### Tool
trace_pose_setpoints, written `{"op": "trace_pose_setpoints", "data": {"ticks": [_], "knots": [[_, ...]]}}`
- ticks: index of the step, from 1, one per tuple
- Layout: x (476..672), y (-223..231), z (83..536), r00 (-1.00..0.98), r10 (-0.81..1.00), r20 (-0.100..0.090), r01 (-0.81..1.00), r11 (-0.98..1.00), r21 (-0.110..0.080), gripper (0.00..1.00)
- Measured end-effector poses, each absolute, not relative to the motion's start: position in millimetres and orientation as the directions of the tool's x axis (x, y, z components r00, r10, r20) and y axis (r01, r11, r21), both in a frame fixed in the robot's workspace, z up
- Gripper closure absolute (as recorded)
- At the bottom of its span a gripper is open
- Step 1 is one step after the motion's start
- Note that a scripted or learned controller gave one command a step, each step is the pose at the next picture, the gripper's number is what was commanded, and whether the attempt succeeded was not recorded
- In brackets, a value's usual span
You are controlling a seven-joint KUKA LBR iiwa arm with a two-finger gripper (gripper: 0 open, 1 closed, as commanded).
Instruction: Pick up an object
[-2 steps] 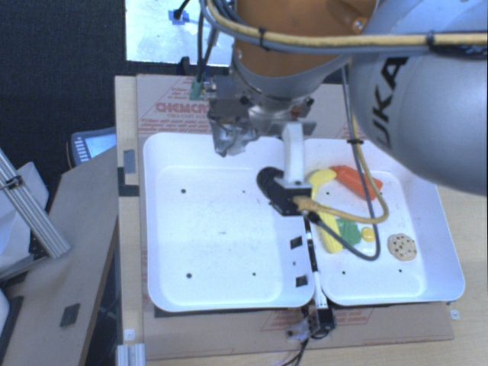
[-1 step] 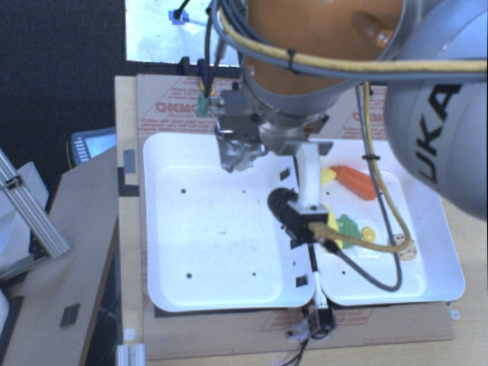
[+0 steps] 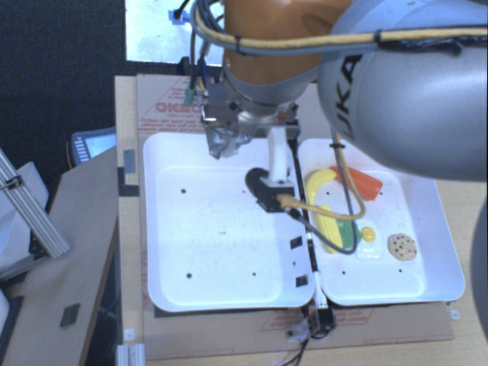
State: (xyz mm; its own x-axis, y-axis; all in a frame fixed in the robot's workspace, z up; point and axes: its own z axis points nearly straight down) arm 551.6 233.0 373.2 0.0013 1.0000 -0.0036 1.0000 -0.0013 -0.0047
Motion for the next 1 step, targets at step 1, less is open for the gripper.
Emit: {"op": "trace_pose_setpoints", "data": {"ticks": [1], "knots": [[637.6, 233.0, 411.9, 0.001, 1.0, 0.001, 1.0, -0.001, 0.008, 1.0]]}}
